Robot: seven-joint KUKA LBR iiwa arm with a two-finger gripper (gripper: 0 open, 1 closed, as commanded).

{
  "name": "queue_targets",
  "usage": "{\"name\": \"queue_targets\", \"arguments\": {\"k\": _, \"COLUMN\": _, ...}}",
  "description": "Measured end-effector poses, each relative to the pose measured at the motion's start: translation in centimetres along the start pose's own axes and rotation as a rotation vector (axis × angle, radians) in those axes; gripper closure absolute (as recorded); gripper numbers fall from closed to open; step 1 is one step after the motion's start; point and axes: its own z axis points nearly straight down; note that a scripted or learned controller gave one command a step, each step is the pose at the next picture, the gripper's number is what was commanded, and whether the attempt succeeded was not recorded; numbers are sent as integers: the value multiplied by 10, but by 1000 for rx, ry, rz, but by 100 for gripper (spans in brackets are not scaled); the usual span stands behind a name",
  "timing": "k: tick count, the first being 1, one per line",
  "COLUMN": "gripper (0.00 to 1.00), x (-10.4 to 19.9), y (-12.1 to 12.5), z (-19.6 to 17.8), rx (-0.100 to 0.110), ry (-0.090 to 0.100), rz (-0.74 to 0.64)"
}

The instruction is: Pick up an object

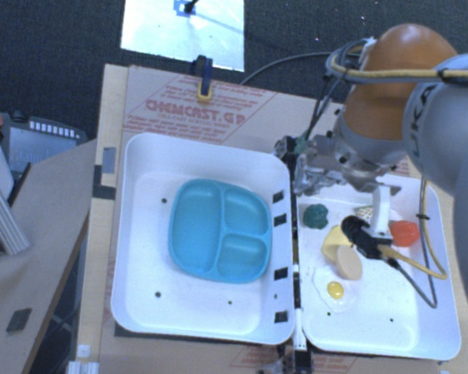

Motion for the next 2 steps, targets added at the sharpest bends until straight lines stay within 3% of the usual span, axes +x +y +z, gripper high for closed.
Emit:
{"name": "queue_targets", "arguments": {"k": 1, "gripper": 100, "x": 45, "y": 17, "z": -1, "rx": -1, "ry": 0, "rz": 1}}
{"name": "queue_targets", "arguments": {"k": 2, "gripper": 0, "x": 42, "y": 16, "z": -1, "rx": 0, "ry": -2, "rz": 5}}
